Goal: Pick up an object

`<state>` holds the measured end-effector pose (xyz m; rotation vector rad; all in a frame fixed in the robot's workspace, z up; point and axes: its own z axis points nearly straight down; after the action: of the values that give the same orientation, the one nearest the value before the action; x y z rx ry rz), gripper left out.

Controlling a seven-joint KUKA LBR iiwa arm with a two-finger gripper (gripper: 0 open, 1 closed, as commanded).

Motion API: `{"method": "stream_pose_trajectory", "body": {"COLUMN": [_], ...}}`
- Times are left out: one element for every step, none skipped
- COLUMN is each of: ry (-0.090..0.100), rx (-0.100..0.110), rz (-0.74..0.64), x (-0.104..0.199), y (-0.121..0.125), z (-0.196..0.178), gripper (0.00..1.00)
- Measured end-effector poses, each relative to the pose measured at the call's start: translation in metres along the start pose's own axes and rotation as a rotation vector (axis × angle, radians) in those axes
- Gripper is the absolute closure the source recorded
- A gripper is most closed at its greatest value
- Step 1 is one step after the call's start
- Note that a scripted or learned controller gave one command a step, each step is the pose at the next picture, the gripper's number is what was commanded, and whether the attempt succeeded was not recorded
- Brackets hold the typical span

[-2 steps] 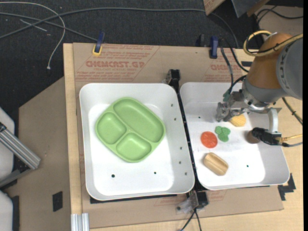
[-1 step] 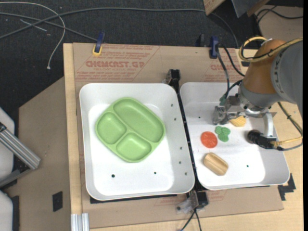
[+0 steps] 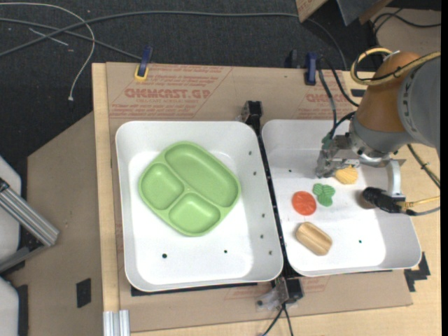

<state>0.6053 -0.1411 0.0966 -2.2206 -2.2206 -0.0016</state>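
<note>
The right bin point(image 3: 392, 254) holds several small items. A red round slice point(image 3: 304, 202) lies beside a green leafy piece point(image 3: 323, 193), and a tan bread-like piece point(image 3: 313, 237) sits nearer the front. A small yellow piece point(image 3: 346, 176) lies toward the back. My gripper point(image 3: 333, 164) hangs low over the bin's back half, just left of and above the yellow piece and close to touching it. The wrist hides whether anything is between the jaws.
The left bin point(image 3: 140, 257) holds a green divided plate point(image 3: 189, 187). A dark rail point(image 3: 264, 180) separates the two bins. A black part on a metal bracket point(image 3: 381, 199) with a cable sits at the right bin's right side, below the arm.
</note>
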Motion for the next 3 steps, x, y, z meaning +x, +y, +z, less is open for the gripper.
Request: {"method": "stream_pose_trajectory", "body": {"ry": [-0.003, -0.003, -0.002], "rx": [-0.008, -0.008, -0.004], "rz": [-0.001, -0.003, -0.002], "x": [0.002, 0.01, 0.01], "y": [0.002, 0.002, 0.003], "z": [-0.065, -0.127, -0.16], "gripper": [1.0, 1.0, 1.0]}}
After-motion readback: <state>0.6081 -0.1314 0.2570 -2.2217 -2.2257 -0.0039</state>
